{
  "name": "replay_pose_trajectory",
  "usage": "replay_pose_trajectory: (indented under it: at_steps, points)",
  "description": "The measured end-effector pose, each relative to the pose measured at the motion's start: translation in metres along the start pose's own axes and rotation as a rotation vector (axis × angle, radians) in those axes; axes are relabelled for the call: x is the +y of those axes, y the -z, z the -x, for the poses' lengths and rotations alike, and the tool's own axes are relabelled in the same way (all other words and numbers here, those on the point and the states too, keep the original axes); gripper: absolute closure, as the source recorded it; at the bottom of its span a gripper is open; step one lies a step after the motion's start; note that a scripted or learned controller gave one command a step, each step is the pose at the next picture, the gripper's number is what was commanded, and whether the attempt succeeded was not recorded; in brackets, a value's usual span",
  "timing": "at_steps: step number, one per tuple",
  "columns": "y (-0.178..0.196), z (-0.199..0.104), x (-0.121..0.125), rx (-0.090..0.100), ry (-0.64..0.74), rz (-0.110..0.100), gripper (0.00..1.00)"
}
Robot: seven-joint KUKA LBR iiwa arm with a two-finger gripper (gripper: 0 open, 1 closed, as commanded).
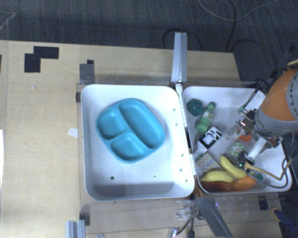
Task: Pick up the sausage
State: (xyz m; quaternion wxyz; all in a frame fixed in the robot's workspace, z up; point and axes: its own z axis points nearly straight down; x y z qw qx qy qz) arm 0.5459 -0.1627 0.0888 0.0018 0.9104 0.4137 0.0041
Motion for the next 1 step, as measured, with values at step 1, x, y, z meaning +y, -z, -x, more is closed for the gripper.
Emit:
replay_pose_trajectory:
  at_steps: [1]
  points:
    - [-0.0029,-0.0410,0.0734,-0.003,0.039,-0.002,0.00]
